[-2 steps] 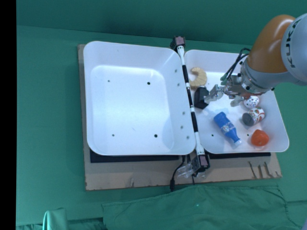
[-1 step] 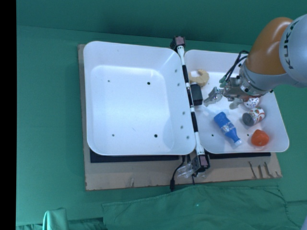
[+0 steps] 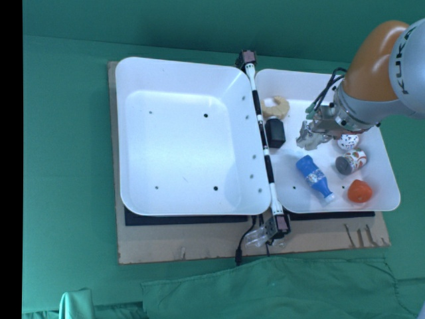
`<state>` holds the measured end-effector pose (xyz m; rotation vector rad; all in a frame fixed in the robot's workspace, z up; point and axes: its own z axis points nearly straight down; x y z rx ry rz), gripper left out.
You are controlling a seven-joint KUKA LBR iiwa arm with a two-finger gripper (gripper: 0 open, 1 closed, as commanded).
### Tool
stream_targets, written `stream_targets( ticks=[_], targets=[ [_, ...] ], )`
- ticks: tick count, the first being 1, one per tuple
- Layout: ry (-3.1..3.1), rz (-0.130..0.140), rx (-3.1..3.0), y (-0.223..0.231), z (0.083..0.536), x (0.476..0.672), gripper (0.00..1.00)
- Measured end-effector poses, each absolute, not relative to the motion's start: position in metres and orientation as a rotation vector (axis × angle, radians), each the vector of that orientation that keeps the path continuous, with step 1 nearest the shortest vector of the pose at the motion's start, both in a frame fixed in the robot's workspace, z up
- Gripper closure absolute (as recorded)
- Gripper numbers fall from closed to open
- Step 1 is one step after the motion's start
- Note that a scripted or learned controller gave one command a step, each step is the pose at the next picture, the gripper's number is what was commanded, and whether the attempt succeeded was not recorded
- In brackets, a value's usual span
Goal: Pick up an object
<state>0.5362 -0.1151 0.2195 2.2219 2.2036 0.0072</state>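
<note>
In the right bin (image 3: 296,85) lie a blue bottle (image 3: 314,177), a black block (image 3: 275,133) by the divider, a tan ring-shaped piece (image 3: 275,107), an orange ball-like object (image 3: 359,191), a round white and orange toy (image 3: 351,161) and a white spotted object (image 3: 348,141). My gripper (image 3: 308,137) hangs over the middle of this bin, above and slightly right of the black block, above the bottle's base. Nothing shows between its fingers.
The left bin (image 3: 186,138) is a wide white tray with small dark dots. A black and white rod (image 3: 260,131) runs between the two bins. Both bins rest on cardboard (image 3: 199,244) over green cloth. The arm reaches in from the upper right.
</note>
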Motion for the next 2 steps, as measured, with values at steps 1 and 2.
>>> stream_targets(
  ticks=[1, 2],
  targets=[
    [2.212, 0.008, 2.218, -0.112, 0.265, 0.540, 1.00],
    [2.210, 0.008, 2.219, -0.121, 0.328, 0.542, 1.00]
  ],
)
